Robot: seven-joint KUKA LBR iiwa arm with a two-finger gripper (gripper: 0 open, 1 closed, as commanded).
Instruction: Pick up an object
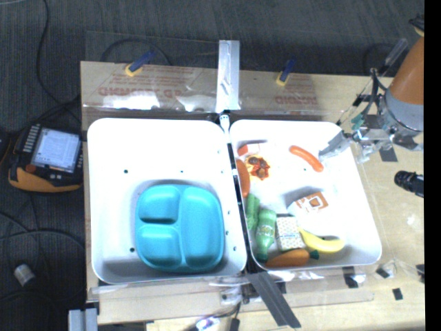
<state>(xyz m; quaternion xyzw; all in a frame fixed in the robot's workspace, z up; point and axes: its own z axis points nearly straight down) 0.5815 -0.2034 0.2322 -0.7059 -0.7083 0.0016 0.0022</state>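
Carrot (288, 258) half hidden under banana (322, 242) in right bin (358, 185), gripper (335, 145) seen above sausage (306, 158) (grip state cannot be told), arm (406, 88) cut off at edge.

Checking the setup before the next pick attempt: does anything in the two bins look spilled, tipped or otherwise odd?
Nothing looks spilled or broken. The right bin has toy food crowded at its near-left corner: the banana and carrot lie against a green bottle. The blue tray sits slightly askew in the left bin.
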